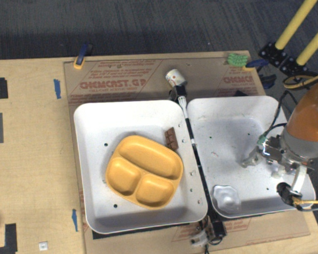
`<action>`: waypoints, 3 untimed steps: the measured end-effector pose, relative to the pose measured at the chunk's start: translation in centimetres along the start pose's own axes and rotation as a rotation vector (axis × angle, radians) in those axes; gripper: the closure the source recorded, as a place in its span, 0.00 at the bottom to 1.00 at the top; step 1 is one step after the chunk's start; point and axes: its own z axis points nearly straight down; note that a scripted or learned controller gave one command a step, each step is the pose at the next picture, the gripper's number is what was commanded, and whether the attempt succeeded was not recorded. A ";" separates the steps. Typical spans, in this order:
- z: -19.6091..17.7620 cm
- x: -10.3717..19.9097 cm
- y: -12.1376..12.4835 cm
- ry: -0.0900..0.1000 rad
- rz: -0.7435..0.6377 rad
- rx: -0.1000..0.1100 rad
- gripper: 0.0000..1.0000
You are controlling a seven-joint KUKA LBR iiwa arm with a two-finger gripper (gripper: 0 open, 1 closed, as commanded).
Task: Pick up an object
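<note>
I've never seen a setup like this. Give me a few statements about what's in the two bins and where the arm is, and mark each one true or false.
1. A yellow divided plate lies in the left bin. True.
2. The plate has five compartments. False: three.
3. The end effector is over the right bin. True.
4. A small brown piece lies in the right bin. False: it lies in the left bin, beside the plate.
5. A clear plastic item lies near the right bin's front edge. True.

Yellow tray (144,171), white bins (91,155)
</note>
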 end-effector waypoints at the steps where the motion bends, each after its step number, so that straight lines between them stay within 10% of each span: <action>1: 0.0 2.3 2.8 -0.001 -0.307 -0.004 0.00; 3: 0.0 6.7 11.0 -0.001 -0.266 -0.002 0.00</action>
